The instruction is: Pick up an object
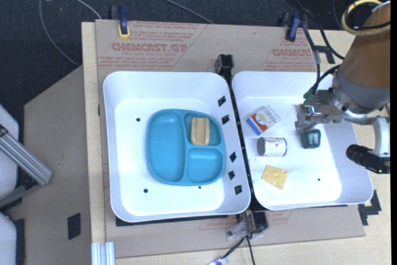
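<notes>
My gripper [308, 123] hangs over the right bin [347, 189], near its right side, at the end of the grey and orange arm [366, 65]. A small teal object [311, 139] lies right at the gripper's lower end; whether it is held I cannot tell. Left of it lie a white and grey cylinder [272, 146] on its side, a small red, white and blue packet [263, 120], and a yellow wedge [275, 176] nearer the front.
The left bin [124, 183] holds a blue divided plate [167, 152] with a tan block [200, 130] in its upper right compartment. A black divider with clips [231, 127] runs between the bins. Cables [310, 40] trail at the back right.
</notes>
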Motion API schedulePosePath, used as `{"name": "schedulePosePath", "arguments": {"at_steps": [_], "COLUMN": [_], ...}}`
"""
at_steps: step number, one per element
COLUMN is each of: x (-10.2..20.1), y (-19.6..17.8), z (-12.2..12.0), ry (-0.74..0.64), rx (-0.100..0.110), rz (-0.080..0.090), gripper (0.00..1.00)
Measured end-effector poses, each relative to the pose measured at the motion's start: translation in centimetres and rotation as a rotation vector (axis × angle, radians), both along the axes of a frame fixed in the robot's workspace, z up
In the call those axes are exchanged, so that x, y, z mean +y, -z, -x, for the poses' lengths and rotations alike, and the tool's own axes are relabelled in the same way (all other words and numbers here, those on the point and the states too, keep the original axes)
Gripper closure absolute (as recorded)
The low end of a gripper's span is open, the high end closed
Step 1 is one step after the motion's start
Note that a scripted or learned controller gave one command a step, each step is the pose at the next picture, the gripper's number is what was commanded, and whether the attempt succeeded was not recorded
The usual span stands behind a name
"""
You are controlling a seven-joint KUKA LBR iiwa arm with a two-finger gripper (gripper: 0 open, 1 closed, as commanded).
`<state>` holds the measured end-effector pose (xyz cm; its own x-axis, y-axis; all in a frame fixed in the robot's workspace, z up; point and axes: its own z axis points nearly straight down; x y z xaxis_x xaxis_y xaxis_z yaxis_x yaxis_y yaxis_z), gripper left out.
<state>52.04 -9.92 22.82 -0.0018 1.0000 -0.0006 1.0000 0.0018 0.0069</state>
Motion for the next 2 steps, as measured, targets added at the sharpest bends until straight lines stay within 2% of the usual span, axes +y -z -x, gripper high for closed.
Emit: {"name": "schedulePosePath", "arguments": {"at_steps": [1,2], "x": [0.7,4.6], "y": [-5.0,-4.4], "z": [0.5,-1.7], "ry": [0.0,-0.003], "rx": [0.0,0.005], "rz": [0.0,-0.001], "gripper": [1.0,1.0]}}
